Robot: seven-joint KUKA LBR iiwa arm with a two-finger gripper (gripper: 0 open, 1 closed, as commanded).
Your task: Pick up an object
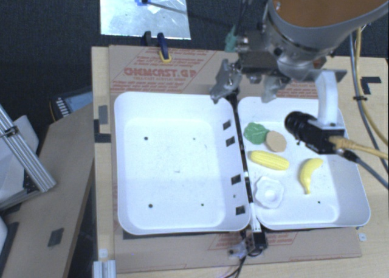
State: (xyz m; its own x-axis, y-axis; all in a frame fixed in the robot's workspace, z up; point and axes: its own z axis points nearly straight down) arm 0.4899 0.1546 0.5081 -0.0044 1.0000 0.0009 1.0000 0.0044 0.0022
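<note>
Red print reading "CHEMCAST" stands on the cardboard sheet (159,71) behind the bins.

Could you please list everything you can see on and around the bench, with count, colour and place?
Bins: two, white, side by side on the bench.
Leaf-shaped toy: one, green, right bin, near the divider.
Round piece: one, tan, right bin, beside the green toy.
Corn cob: one, yellow, middle of right bin.
Banana: one, yellow, right bin, right of the corn.
Small object: one, white, front of right bin.
Foil sheet: one, silver, behind the bench.
Gripper: one, grey, fingers apart, above the bins' far edge.
</note>
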